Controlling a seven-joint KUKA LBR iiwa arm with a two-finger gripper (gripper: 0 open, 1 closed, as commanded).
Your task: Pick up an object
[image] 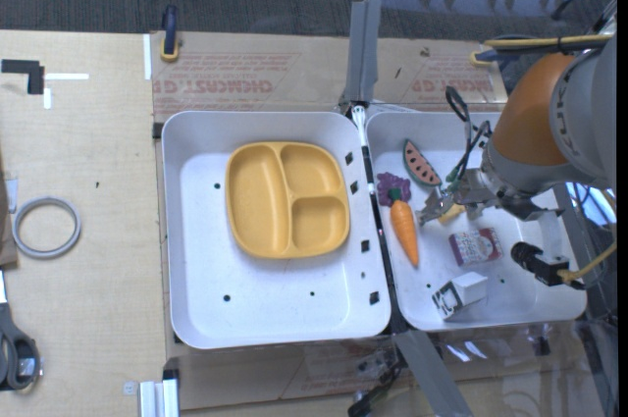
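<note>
The arm (549, 126) reaches in from the right over the right bin (535, 307), its orange band sitting above the wrist. The gripper (435, 209) hangs low over the middle of that bin, pointing left, and its metal fingers look slightly parted with nothing between them.

Just left of the fingertips lies a carrot (404, 229), its green top toward the back of the bin and its tip toward the front. Touching the carrot's top is a small bunch of purple grapes (392, 184), close to the wall the two bins share. Behind the gripper a watermelon slice (422, 163) lies flat, red with dark seeds and a green rind. Right of the carrot sits a small dark-red packet (475, 246) with a pale label; its print is too small to read. Near the front edge rests a little white and grey box (459, 293), also with no readable marking.

The left bin (196, 287) holds a yellow divided plate (287, 199) with three compartments, set near its middle.

Behind the bins lies flat cardboard (255, 77) with red lettering, seen upside down and too faint to make out. On the wooden bench at the left sit a roll of tape (44, 227) and a pair of scissors (15, 356).
</note>
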